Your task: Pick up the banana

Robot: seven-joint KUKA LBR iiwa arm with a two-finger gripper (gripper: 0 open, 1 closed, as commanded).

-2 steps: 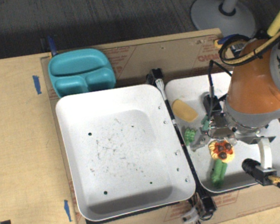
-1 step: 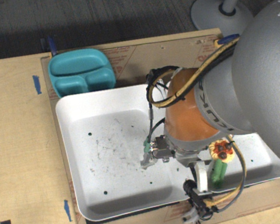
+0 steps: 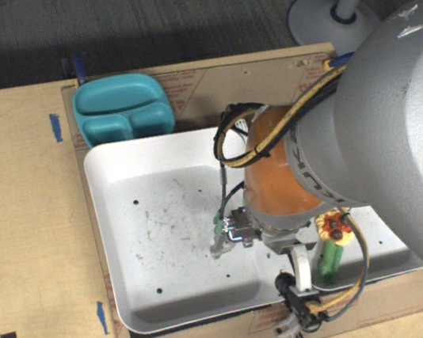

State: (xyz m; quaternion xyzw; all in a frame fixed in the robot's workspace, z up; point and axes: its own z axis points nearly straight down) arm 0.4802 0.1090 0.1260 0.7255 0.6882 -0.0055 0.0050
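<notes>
Two shallow white plastic bins lie side by side, the left bin bare across its scuffed floor and the right bin largely covered by the grey arm with its orange band. Nearest, at 5 o'clock, a small green cylindrical object and an orange-and-yellow lump lie just beside the wrist, with looping black and yellow cables hanging close. At centre the gripper hangs low over the left bin's right side; I cannot tell whether it is open or closed. I cannot place the banana; it may lie beneath the arm. My judgement: lift clear, locate the fruit, then descend across its narrow width. Farther, at 11 o'clock, sits a teal moulded plastic tray; at 1 o'clock, a grey round stand base.
</notes>
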